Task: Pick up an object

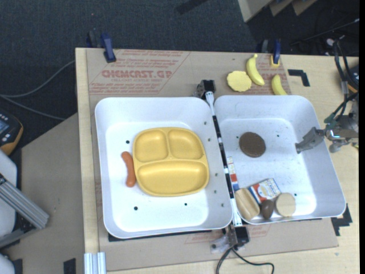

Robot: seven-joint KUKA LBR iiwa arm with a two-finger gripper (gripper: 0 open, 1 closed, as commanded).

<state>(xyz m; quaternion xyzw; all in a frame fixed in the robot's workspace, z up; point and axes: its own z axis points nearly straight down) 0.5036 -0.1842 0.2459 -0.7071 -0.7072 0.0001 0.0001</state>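
The right bin (319,170) holds a flat brown disc (252,144) near its middle. Along its front wall lie a tan loaf-shaped piece (247,203), a small red, white and blue carton (264,189) and a round beige piece (285,204). My gripper (311,140) reaches in over the right bin's right rim, to the right of the brown disc and apart from it. Nothing shows in its grasp. In the left bin (114,204) a yellow divided plate (170,161) lies with an orange sausage (129,169) beside its left edge.
On the bench behind the right bin lie two yellow bananas (255,71) (278,85) and a round yellow piece (239,81). Blue clamps (106,47) hold the board's back edge. Cables hang at the right side near the arm.
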